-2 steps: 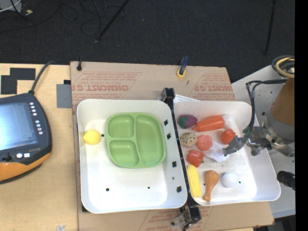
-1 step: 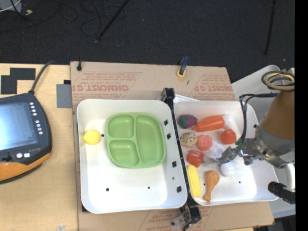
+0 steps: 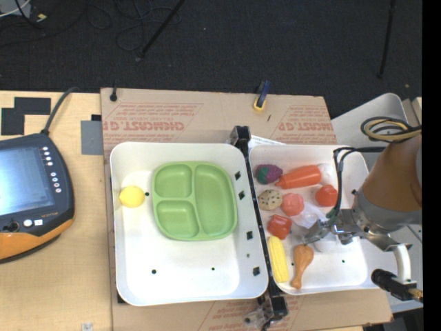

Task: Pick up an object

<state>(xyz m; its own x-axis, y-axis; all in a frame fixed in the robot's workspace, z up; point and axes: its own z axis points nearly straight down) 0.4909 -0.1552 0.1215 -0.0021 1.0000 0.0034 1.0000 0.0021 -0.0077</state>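
**End effector low in the right bin**

End effector (image 3: 318,232), grip state indiscernible, is seen inside the right bin (image 3: 348,271). Against the left wall, corn (image 3: 277,257) is laid; beside it, a drumstick (image 3: 301,263); above, a carrot (image 3: 300,177).

Two white bins sit side by side on the bench. The left bin (image 3: 131,267) holds a green divided plate (image 3: 193,200) with a yellow lemon (image 3: 132,196) just beside it. The right bin (image 3: 344,271) holds a purple toy (image 3: 269,174), an orange carrot (image 3: 300,176), a cookie (image 3: 270,198), red pieces, a corn cob (image 3: 278,257) and a drumstick (image 3: 301,263). The end effector (image 3: 318,230) hangs low inside the right bin, near the drumstick
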